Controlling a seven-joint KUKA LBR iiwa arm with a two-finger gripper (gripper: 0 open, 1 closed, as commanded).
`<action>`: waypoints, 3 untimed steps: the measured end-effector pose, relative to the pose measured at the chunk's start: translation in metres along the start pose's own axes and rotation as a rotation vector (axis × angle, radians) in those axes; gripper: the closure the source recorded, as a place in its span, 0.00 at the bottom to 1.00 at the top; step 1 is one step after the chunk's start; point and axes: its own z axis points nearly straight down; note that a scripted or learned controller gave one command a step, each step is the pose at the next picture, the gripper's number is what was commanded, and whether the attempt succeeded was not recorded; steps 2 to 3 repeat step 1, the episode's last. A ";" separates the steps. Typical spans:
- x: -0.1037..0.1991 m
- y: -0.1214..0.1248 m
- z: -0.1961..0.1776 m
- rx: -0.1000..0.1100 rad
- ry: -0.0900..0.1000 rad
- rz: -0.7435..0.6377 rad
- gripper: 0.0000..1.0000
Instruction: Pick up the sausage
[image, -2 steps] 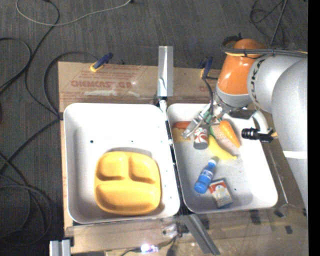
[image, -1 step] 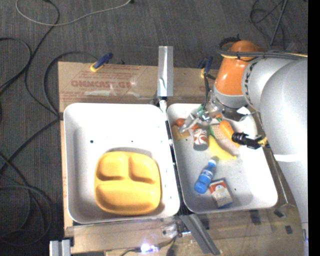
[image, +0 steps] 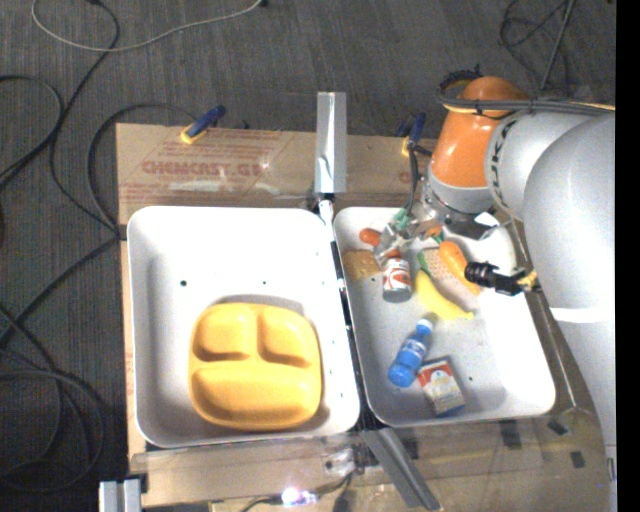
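- Whether the gripper is being held released or clenched cannot be told: its tip is being seen as a tangle of metal parts over the far end of the right bin.
- The grey arm is being reached in from the right, with its orange band sitting just above the wrist and the wrist being angled down and to the left.
- A black cable fitting is being carried on the arm's side, above the bin's right half.
- The sausage is being seen as an orange-pink length in the far right part of the right bin, slanted, touching the banana and just beside the gripper; it is not being shown inside the gripper.
- Two white bins are being counted, side by side and touching along their inner rims.
- The right bin is being occupied by one sausage, one yellow banana, one red and white can, one small red item, one brown item, one blue bottle and one small red and white carton.
- The can, red item and brown item are being crowded together near the gripper; the bottle and carton are lying well apart from it, toward the near rim.
- The left bin is being occupied by one yellow tray with three compartments.
- Two blue clamps are being seen on the cardboard sheet behind the bins.
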 end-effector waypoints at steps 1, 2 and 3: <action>0.057 0.019 -0.083 0.006 0.005 0.117 1.00; 0.057 0.019 -0.083 0.006 0.005 0.117 1.00; 0.057 0.019 -0.083 0.006 0.005 0.117 1.00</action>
